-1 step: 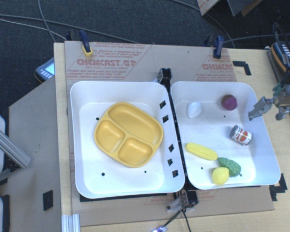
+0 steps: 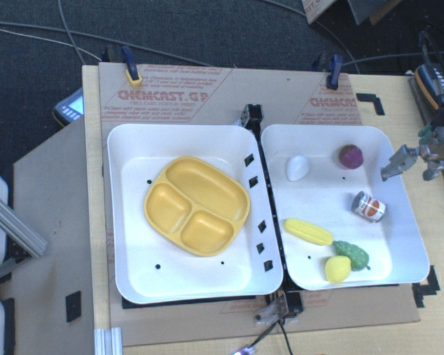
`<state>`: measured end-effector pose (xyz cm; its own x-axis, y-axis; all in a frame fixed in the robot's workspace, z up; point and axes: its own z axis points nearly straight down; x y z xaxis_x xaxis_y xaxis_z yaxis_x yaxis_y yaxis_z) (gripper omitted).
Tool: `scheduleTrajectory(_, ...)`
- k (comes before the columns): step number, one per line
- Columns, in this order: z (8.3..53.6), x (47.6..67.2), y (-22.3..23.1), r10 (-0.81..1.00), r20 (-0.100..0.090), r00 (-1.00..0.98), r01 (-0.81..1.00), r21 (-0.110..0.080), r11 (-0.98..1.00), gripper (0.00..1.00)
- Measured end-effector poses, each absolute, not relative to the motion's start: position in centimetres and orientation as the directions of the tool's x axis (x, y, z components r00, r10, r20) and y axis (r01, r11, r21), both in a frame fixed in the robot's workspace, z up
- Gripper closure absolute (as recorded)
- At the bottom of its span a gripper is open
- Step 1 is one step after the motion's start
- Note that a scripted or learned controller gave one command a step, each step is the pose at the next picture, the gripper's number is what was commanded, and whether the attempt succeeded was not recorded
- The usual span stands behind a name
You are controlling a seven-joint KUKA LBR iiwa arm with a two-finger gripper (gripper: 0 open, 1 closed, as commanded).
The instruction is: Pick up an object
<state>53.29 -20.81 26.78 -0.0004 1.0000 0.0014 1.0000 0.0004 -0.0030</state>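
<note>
The right bin (image 2: 407,220) holds several small objects. A white egg-shaped piece (image 2: 297,167) lies at the back left and a purple ball (image 2: 351,156) at the back right. A red and white can (image 2: 368,207) lies on its side near the right wall. A yellow corn cob (image 2: 308,231), a green toy (image 2: 352,254) and a yellow lemon (image 2: 337,269) lie along the front. My gripper (image 2: 414,166) hovers over the bin's right rim, right of the purple ball. It is open with nothing between its fingers.
The left bin (image 2: 126,198) holds a yellow divided plate (image 2: 197,205). A black divider with clips (image 2: 257,198) runs between the bins. Blue clamps (image 2: 131,63) hold the board at the back. Cables cross the dark floor behind.
</note>
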Motion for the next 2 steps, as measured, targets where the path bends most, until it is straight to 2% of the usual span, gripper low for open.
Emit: scheduleTrajectory(2,14.5,53.0,-21.6,1.000,0.004,0.001,1.000,-0.009,-0.001,0.00)
